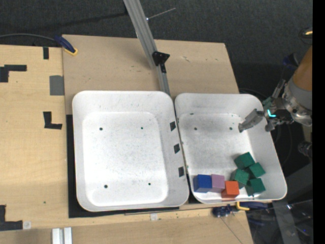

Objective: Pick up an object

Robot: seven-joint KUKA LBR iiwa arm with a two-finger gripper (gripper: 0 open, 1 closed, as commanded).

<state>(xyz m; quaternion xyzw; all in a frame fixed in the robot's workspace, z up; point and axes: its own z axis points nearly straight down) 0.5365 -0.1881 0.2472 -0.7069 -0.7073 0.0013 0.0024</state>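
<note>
Pincer [259, 118] is hovering over the right rim of the right bin [213, 103], and whether it is spread or pressed together I cannot tell. Nothing is sitting directly beneath it. Blocks are clustering well apart from it in that bin's near corner: four green cubes [249, 172] are crowding together, with an orange block [231, 188], a lilac block [218, 181] and a blue block [203, 182] lining up along the front wall. Left bin [122, 98] is lying beside on the wooden surface [30, 136]. A metal pole [144, 29] is slanting across the top.
</note>
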